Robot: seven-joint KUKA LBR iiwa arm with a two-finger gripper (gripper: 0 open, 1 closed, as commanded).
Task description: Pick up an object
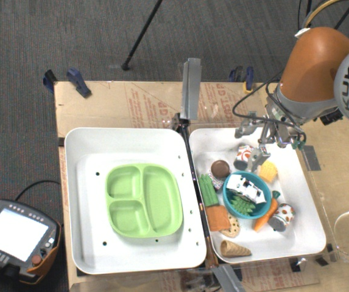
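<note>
The right bin (311,224) holds a pile of toy food. In it are a teal bowl (256,208) with a black-and-white toy (247,188) and a green piece inside, a brown ball (220,168), a red-and-white item (242,157), a yellow piece (268,173), a carrot (264,216), a green cucumber (208,190), an orange block (217,218) and a cone (234,248). My gripper (268,151) hangs over the bin's far side, just above the red-and-white item and the yellow piece. It is open, with nothing between its fingers.
The left bin (83,163) holds a green divided plate (144,199). A grey metal post (190,90) stands behind the seam between the bins. A cookie (233,227) and a grey-and-red toy (282,215) lie near the bowl. A tablet (13,236) sits on the floor at left.
</note>
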